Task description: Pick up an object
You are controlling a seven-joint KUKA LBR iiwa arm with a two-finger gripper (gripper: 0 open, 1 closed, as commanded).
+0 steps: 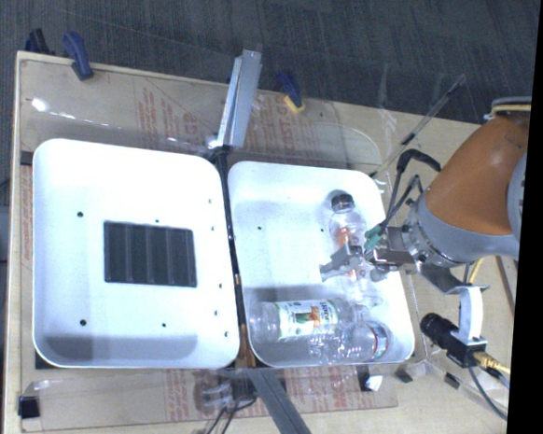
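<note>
Two clear bottles in right bin (250, 256): small bottle (343, 222) just beside claw (350, 263), likely target; large bottle (319, 326) lying below. Claw state: cannot tell.

The counter (145, 393) has a pale top printed with reddish lettering. Two shallow white bins lie side by side on it: the left bin (69, 177) and the right bin (274, 188), touching.

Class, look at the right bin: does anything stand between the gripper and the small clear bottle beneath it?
Nothing visible does. The gripper sits right at the small clear bottle in the right bin. The larger green-labelled bottle lies apart, nearer the bin's front edge.
</note>
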